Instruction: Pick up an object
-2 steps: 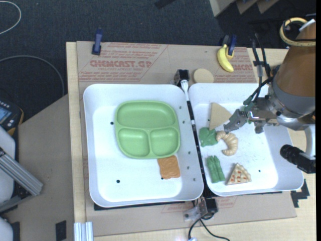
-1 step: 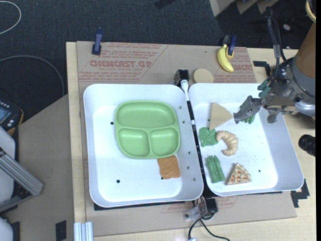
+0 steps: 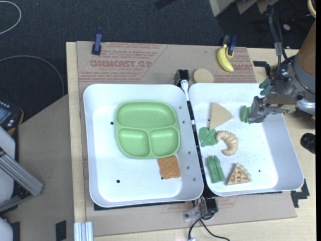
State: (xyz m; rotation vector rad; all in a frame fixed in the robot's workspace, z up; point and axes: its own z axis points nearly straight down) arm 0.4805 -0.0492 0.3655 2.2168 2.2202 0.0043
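My tool [image 3: 255, 113] hangs low over the right white bin [image 3: 281, 149], beside a small green piece [image 3: 244, 114] by its tip; its grip state I cannot tell.

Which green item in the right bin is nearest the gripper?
The small green piece at the gripper, by the bin's far right. The other two, one beside the croissant and one near the pizza slice, lie farther left.
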